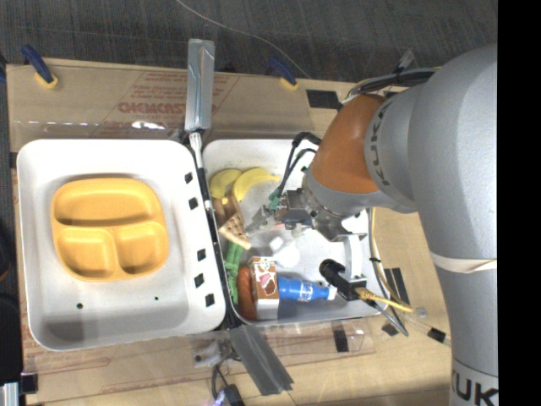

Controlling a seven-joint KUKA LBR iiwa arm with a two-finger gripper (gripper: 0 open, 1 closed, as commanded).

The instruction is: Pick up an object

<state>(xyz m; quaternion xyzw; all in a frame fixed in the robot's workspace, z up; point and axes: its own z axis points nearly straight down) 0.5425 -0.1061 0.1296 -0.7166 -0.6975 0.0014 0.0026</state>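
Arm (397,155) low over right bin (254,152), gripper (283,214) among clutter: bananas (241,183), blue bottle (300,291). Gripper state: cannot tell. Nothing seen lifted; pick seems not done. Yellow tray (108,227) in left bin (51,320).

A single fixed camera looks down at a slant from above the bench (101,100), near enough that the two white bins, left bin (34,227) and right bin (254,149), span most of the frame, while the arm (439,134) enters from the right.
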